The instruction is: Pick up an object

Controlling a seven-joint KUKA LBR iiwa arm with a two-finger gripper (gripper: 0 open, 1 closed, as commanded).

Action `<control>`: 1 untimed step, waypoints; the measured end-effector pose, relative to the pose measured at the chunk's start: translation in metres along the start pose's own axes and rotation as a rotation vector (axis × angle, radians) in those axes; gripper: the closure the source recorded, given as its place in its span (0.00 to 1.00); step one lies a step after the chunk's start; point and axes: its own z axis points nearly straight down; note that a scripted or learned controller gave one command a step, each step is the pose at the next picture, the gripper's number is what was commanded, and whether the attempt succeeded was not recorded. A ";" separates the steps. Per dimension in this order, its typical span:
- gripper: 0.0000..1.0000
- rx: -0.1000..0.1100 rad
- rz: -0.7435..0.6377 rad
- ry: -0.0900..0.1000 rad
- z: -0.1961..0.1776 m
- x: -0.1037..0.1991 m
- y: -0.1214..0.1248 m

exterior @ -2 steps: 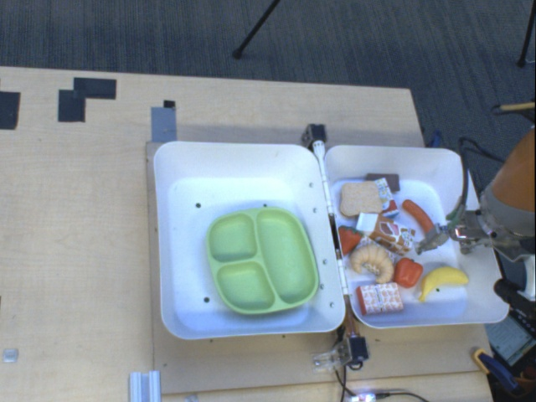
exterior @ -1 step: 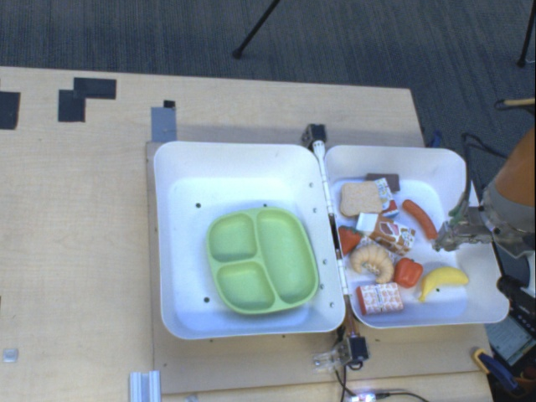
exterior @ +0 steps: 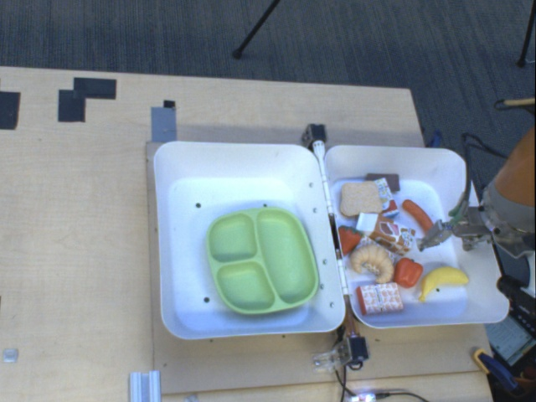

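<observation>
The right bin (exterior: 448,167) holds several toy foods: a bread slice (exterior: 361,198), a red sausage (exterior: 416,213), a croissant (exterior: 373,260), a red pepper (exterior: 408,272), a yellow banana (exterior: 442,280), a red and white box (exterior: 379,296) and a patterned packet (exterior: 394,234). My gripper (exterior: 441,233) hangs over the right part of this bin, just right of the sausage and above the banana. Nothing shows in its grasp. The orange-banded arm (exterior: 515,182) enters from the right edge.
A green three-compartment plate (exterior: 262,260) lies in the left bin (exterior: 180,224). A metal divider (exterior: 328,216) runs between the bins. A small orange piece (exterior: 349,240) lies against the right bin's left wall. Cables and a clamp sit at the bench's front edge (exterior: 347,354).
</observation>
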 end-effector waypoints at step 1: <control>0.00 -0.001 0.000 0.000 0.035 0.070 -0.036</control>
